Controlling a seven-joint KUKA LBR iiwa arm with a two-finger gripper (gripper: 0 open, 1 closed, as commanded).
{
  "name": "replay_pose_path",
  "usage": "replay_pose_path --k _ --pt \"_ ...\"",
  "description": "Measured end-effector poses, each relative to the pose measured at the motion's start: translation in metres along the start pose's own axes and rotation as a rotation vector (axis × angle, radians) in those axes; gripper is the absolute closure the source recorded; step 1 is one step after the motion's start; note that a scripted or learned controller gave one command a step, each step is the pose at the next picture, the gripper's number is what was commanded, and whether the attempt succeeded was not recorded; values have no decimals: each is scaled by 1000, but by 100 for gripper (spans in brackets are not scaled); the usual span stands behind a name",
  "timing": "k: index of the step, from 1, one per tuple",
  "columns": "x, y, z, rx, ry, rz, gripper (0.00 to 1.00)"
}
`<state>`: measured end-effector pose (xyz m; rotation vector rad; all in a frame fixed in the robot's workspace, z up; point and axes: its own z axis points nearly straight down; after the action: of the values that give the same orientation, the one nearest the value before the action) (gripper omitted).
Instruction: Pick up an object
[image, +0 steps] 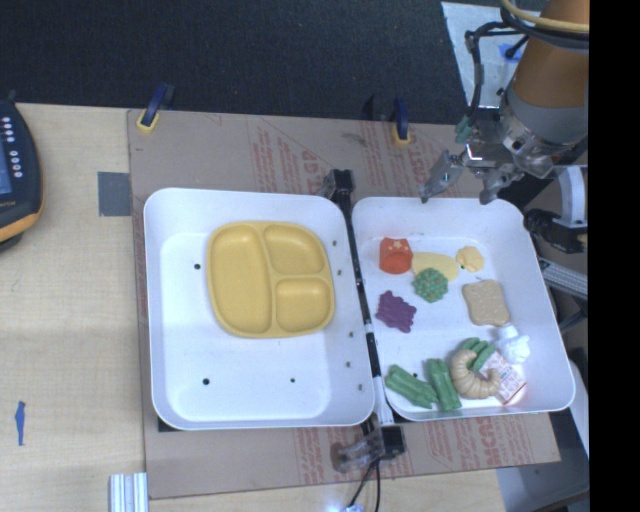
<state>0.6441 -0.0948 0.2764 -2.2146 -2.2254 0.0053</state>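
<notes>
While the arm (545, 70) hangs over the right bin's (535, 260) far rim, the gripper (462, 187) stands spread wide, holding nothing. Toys lie below it, toward the camera: nearest, the red cup (396, 255) and yellow piece (437, 264), then the green cluster (431, 285), all just apart from the fingertips.

Faint red print runs across the cardboard sheet (300, 150) under the white bins (170, 300), too blurred to read. The small packet (508, 383) bears red marks, likewise illegible.
</notes>
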Motion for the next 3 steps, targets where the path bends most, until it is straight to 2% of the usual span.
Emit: replay_pose_path --k 1,2,3 --pt "-4 -41 189 -1 -4 0 0" --pt "0 15 183 -6 0 -1 0" --pt "3 13 184 -1 1 -1 0"
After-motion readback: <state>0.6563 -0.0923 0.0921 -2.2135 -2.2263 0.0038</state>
